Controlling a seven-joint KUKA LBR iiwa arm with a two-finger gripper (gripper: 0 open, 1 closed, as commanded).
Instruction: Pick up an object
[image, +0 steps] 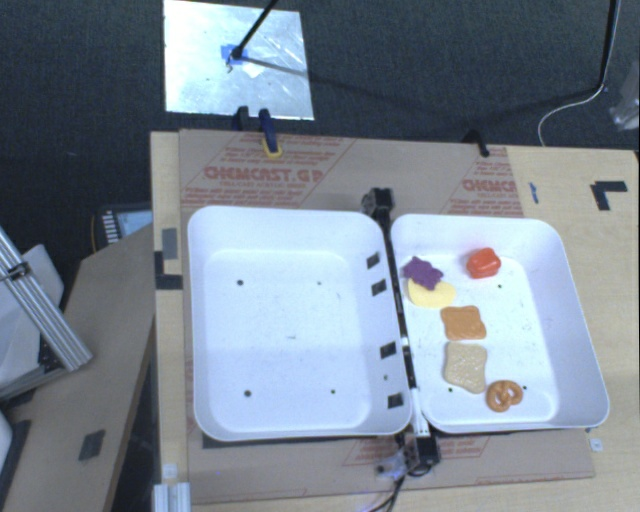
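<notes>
Lying in the right bin (572, 300) are six small food-like pieces, all candidates for the pick. A purple piece (422, 270) sits near the bin's inner wall, overlapping the upper edge of a flat yellow piece (433, 295). A red-orange piece (484, 262) stands apart, toward the far side of the bin. Below the yellow piece, an orange-brown square slab (463, 322) and a tan bread slice (465, 366) lie in a line, close together. A pretzel (504, 395) rests just beside the slice's lower corner, near the front wall. None of the six touches the outer wall.

The left bin (200, 300) sits beside the right bin, the two meeting along a dark central join. Both bins rest on a printed cardboard sheet (260, 172) covering the bench. A blue clamp (268, 127) grips the sheet's far edge. Beyond the bench, a silvery panel (200, 60) lies on the dark floor. A white cable (572, 100) trails at the upper right.

The gripper's jaw state cannot be told.
</notes>
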